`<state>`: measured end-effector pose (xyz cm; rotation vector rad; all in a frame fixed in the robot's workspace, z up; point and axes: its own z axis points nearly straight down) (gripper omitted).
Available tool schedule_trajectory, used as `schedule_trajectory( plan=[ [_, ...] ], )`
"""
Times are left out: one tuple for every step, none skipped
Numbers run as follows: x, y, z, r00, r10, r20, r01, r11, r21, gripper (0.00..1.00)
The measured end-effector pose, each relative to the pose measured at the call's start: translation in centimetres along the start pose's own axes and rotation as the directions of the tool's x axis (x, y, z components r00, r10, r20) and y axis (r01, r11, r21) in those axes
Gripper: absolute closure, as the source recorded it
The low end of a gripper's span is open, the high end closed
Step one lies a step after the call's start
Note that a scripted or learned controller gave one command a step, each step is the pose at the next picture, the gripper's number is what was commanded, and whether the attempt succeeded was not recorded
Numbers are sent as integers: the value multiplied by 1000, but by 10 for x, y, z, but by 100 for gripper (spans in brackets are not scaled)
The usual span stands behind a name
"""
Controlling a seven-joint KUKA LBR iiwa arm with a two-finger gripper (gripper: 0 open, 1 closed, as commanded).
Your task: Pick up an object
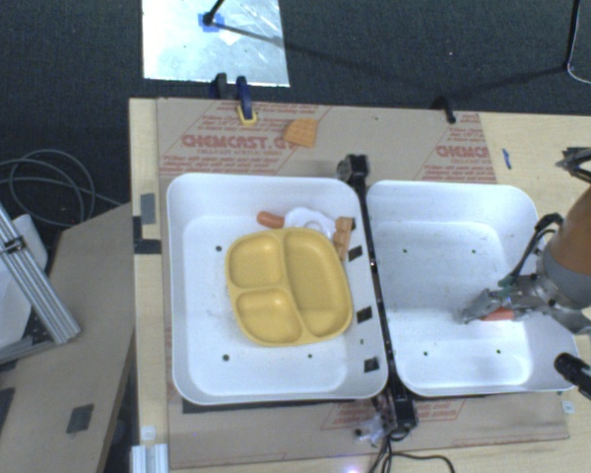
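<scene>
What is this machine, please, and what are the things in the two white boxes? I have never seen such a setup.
It is a robot arm, grey with an orange part, reaching in from the right. One camera, fixed above the bench, looks down at a slant.

The two white boxes are shallow bins. The left bin holds a yellow divided plate. Behind the plate lie a small orange piece, a white item and a tan block.

The arm's gripper is low in the right bin, at a small red-orange thing. The picture is too coarse to say whether it holds that thing.

Outside the bins, a tan piece lies on the cardboard behind them.
</scene>
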<state>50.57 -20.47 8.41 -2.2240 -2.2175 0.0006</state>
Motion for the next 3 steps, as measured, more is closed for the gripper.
schedule_trajectory(
  plan=[
    [2,3,-12,1000,-4,2,4,1000,-6,100],
    [76,30,-2,1000,-13,0,13,1000,-8,100],
    [143,58,-107,1000,-16,-1,16,1000,-15,100]
  ],
)
